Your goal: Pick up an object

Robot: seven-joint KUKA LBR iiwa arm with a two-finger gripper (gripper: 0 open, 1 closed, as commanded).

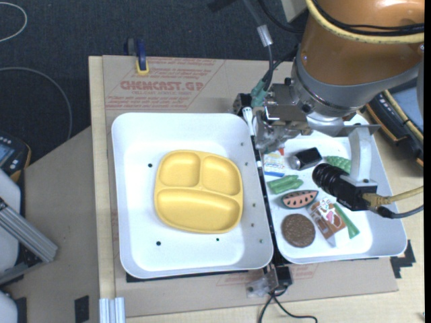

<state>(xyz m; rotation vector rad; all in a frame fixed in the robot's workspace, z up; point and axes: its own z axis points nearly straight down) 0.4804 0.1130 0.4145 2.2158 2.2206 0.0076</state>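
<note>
Bins are lying side by side: left bin [128, 180] carrying a yellow plate [199, 190], right bin [387, 227] holding a cookie [297, 229], watermelon slice [300, 198] lying crosswise. My fingers' [269, 136] state I cannot tell.

A flat brown cardboard-covered table [168, 86] is seen, on which two shallow white plastic bins, left [131, 180] and right [384, 234], are set touching side by side.

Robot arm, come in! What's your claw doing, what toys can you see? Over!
Gripper low at right bin's near-left corner, fingers unclear. Watermelon slice, cookie, green pod lying loose. Yellow plate in left bin.
</note>
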